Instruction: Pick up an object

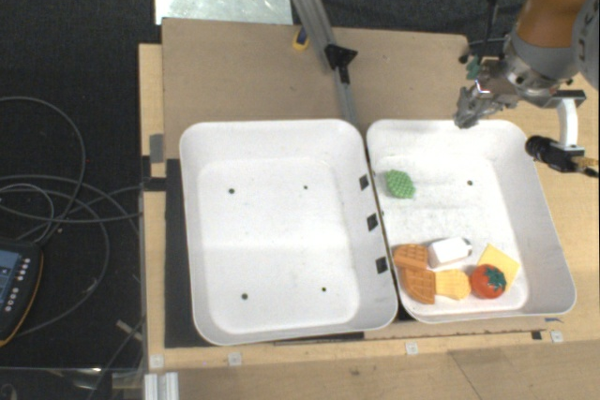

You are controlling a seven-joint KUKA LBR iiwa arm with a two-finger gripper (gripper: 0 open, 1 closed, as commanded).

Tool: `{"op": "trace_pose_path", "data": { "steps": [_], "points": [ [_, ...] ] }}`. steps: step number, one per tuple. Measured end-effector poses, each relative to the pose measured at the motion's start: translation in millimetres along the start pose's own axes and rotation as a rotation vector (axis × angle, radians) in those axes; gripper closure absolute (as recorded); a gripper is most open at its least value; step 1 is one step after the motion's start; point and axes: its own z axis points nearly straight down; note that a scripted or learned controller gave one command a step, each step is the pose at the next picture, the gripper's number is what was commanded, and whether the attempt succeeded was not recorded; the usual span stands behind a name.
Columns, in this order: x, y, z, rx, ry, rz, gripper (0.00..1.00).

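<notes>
Gripper (466, 115) over right bin's (539, 201) far rim; knobbly green lump (400, 184) within

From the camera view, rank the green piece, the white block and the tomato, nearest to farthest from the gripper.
Gripper at the right bin's far edge.
1. Green piece, upper left of that bin.
2. White block, near end.
3. Tomato, near right corner.

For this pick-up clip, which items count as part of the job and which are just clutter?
Job:
tool
green piece
waffle
white block
yellow wedge
red tomato
right bin

Lying about:
left bin
cables
handheld pendant
grey pole
</notes>
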Motion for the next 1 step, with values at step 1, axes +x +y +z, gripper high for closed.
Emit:
{"op": "trace_pose_path", "data": {
  "steps": [1],
  "points": [
    [59.8, -9.4, -1.5, 0.004, 0.003, -0.005, 1.0]
  ]
}}
